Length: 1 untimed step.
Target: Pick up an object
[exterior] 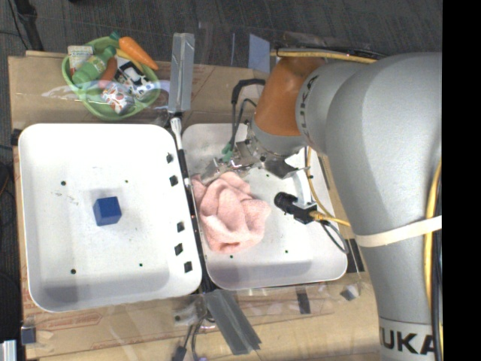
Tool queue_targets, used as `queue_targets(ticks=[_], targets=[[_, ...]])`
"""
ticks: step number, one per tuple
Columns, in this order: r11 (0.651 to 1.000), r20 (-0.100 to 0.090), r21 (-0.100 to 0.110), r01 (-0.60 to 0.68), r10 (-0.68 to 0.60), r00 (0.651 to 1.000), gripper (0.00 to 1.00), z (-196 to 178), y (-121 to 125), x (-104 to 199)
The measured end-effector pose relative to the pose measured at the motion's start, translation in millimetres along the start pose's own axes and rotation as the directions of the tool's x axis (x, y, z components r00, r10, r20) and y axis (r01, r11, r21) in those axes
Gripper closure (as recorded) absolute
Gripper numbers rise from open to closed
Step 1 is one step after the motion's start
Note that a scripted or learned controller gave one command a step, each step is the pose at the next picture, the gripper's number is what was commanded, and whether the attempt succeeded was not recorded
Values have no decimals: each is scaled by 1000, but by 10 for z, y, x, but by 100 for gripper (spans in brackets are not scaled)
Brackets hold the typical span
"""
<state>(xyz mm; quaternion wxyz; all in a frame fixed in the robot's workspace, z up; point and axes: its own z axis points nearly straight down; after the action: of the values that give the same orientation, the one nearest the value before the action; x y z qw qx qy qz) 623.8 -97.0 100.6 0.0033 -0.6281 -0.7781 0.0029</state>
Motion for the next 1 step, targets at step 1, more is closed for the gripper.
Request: queue_targets(ticks=[1], targets=[[999,-1,-3,-37,37,999,0,113,-933,-47]])
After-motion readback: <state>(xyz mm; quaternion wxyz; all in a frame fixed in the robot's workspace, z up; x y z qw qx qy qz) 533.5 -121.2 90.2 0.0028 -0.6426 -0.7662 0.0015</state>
